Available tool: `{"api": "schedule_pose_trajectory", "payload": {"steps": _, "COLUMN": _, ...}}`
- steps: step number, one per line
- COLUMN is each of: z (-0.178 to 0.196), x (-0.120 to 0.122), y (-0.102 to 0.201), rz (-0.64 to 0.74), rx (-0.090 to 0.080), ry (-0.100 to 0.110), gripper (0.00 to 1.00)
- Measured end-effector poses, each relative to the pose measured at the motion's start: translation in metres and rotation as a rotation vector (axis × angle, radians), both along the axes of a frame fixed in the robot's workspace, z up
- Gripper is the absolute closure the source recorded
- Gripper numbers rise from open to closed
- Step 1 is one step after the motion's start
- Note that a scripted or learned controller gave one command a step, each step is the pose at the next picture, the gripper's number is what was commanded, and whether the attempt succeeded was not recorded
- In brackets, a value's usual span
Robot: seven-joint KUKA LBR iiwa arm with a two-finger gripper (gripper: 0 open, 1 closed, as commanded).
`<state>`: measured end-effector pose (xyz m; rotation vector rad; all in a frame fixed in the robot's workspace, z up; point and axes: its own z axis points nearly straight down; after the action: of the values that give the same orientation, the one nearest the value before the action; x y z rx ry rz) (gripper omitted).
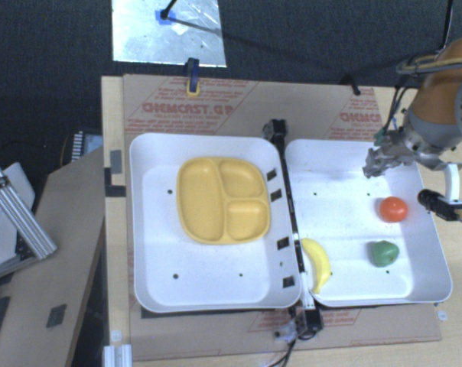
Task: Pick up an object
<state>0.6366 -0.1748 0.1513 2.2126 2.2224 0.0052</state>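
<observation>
Yellow banana [318,264] lies lengthwise toward the camera; gripper [375,164] jaw state unclear.

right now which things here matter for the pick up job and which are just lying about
For the job:
- hand, above the right bin
- orange ball
- green object
- banana, at the bin's left wall

Lying about:
- yellow divided plate in the left bin
- foil sheet beyond the bench

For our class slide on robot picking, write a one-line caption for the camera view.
The tool hovers over the right bin holding a banana, orange ball and green object.
</observation>
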Motion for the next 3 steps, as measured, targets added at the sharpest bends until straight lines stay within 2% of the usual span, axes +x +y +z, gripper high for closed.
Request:
{"api": "schedule_pose_trajectory", "payload": {"steps": 1, "z": 0.054, "x": 0.002, "y": 0.000, "rz": 0.001, "rx": 0.000, "ry": 0.000, "gripper": 1.00}}
{"api": "schedule_pose_trajectory", "payload": {"steps": 2, "z": 0.057, "x": -0.009, "y": 0.063, "rz": 0.005, "rx": 0.003, "ry": 0.005, "gripper": 1.00}}
{"api": "schedule_pose_trajectory", "payload": {"steps": 3, "z": 0.055, "x": -0.017, "y": 0.107, "rz": 0.004, "rx": 0.003, "ry": 0.006, "gripper": 1.00}}
